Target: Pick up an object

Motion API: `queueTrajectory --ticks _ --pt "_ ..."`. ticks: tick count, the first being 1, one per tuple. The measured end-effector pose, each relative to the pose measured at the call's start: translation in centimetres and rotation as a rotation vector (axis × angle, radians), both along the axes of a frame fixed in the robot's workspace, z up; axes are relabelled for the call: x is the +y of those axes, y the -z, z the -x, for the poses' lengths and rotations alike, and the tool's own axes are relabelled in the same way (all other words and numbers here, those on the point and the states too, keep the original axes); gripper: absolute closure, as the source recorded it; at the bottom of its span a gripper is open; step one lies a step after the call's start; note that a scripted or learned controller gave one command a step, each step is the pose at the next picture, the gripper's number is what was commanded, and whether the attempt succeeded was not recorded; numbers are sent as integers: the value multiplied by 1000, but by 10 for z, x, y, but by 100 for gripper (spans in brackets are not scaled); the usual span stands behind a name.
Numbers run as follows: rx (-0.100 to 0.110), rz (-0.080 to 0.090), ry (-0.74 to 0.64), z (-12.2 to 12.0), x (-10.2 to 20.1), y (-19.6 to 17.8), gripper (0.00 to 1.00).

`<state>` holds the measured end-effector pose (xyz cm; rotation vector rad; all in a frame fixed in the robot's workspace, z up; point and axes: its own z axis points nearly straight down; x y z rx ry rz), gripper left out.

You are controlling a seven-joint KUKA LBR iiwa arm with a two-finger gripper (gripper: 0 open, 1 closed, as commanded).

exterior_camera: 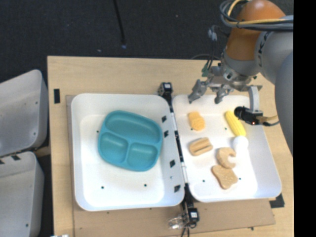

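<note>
Your corn cob (235,123) lies lengthwise along the right bin's (266,181) far-right side; the gripper (210,94) hovers beyond it, fingers spread, empty.

We saw a grey arm (276,53) with an orange band (249,31), looped cables on top, and a metal gripper (207,95).

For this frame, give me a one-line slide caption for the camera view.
Grey KUKA arm's open two-finger gripper hovers above right white bin of tan and yellow toy foods; teal divided plate fills left bin.
</note>
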<state>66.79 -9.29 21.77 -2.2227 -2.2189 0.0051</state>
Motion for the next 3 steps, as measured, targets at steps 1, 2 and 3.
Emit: queueTrajectory --ticks 1,2,3 --pt "0 0 3 -2 -5 62 0" --pt "0 0 6 -2 -7 114 0" --pt "-8 0 9 -4 -7 100 100"
